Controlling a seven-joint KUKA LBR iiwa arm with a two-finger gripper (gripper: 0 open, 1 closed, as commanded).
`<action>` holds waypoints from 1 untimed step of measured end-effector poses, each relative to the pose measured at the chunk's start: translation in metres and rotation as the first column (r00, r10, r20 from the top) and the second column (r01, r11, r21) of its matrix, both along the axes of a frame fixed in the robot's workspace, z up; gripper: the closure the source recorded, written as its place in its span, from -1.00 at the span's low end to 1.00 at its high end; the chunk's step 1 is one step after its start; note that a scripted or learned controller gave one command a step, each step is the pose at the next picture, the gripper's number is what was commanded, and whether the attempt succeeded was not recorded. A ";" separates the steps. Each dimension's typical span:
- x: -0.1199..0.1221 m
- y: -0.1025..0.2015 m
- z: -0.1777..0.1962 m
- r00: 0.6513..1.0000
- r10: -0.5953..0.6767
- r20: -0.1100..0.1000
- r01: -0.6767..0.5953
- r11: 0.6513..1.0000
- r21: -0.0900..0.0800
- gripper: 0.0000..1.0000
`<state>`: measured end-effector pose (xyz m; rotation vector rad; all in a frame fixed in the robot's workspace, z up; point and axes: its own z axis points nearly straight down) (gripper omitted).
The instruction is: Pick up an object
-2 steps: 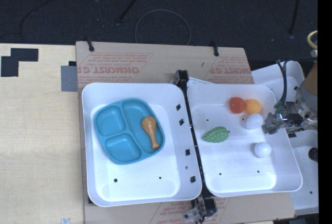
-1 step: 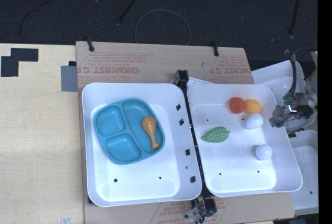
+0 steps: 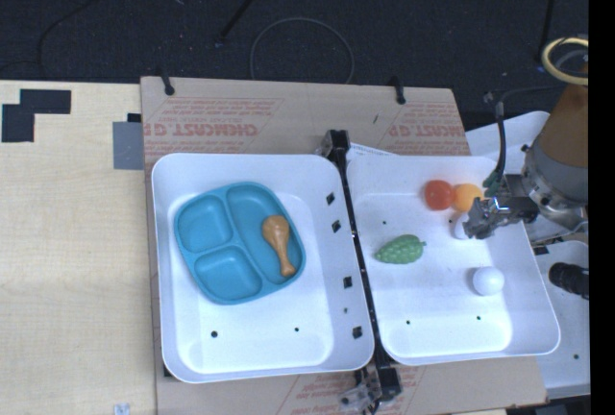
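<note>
in the right bin [image 3: 538,336], a white ball [image 3: 487,281] sits nearest, by the right edge. a green fruit [image 3: 401,250] lies mid-bin, long axis left to right, tip pointing right. beyond, a red ball [image 3: 438,194] touches an orange ball [image 3: 467,197] near the far edge. the gripper [image 3: 478,219] hovers just beside them; whether it is clenched, i cannot tell.

the left bin [image 3: 240,346] holds a blue tray [image 3: 216,240] with a drumstick [image 3: 279,243].

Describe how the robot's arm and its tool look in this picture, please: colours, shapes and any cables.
The arm enters at the right edge: a rounded grey body with an orange-tan section above it. Its tool is a small metallic silver and black piece with shiny parts. A thin dark cable runs up beside the wrist, and a yellowish loop sits above.
</note>
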<state>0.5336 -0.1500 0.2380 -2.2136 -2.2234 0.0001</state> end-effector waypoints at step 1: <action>0.010 0.060 -0.009 1.000 0.001 0.000 -0.001 1.000 0.001 1.00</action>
